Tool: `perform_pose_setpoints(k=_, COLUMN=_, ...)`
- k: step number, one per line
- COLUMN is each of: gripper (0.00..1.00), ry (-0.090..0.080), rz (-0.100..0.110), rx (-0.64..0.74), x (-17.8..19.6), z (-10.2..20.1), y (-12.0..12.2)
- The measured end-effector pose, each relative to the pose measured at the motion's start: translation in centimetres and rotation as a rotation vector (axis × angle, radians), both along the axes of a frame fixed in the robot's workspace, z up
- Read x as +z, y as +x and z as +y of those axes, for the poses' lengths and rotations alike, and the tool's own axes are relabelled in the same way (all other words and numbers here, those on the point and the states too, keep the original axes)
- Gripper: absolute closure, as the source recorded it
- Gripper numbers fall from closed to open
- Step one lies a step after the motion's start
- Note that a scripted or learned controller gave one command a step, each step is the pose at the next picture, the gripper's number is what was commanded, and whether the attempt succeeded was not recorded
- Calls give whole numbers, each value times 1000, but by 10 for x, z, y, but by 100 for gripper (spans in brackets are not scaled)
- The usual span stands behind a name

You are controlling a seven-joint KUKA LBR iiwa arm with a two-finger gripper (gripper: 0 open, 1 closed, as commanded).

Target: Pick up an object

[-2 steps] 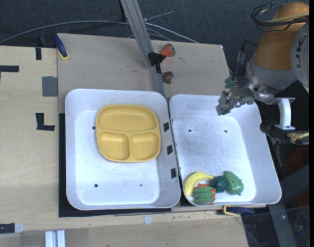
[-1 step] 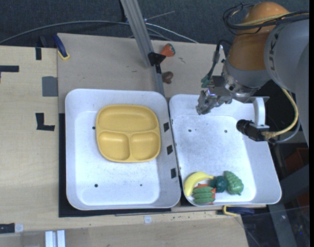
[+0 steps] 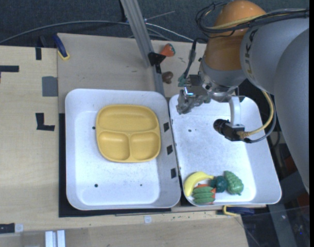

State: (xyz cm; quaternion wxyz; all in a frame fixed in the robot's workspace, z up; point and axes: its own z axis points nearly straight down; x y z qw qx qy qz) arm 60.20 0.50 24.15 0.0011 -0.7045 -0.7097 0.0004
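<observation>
The gripper (image 3: 185, 105) hangs over the far left corner of the right bin (image 3: 260, 153), close to that bin's rim; whether it is spread or pressed together cannot be told, and nothing shows in its grasp. Just to its right a black part on the arm juts out over the bin floor.

The right bin holds a small cluster at its near edge, well apart from the gripper: a banana (image 3: 194, 180), a carrot (image 3: 204, 193) and a green vegetable (image 3: 232, 182). The banana curves from the near left up toward the right, its long axis roughly along the bin's near wall. The carrot lies just below it, touching, and runs left to right.

The left bin (image 3: 80, 153) holds a yellow tray (image 3: 128, 133) with three compartments, lying flat in its far half. Both bins sit side by side on the tabletop (image 3: 23, 153).
</observation>
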Motion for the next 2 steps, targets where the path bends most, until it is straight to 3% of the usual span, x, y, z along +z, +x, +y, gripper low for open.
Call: perform_pose_setpoints(k=2, gripper=100, ry=0, rz=-2, rx=-1, x=-8, z=83, y=28)
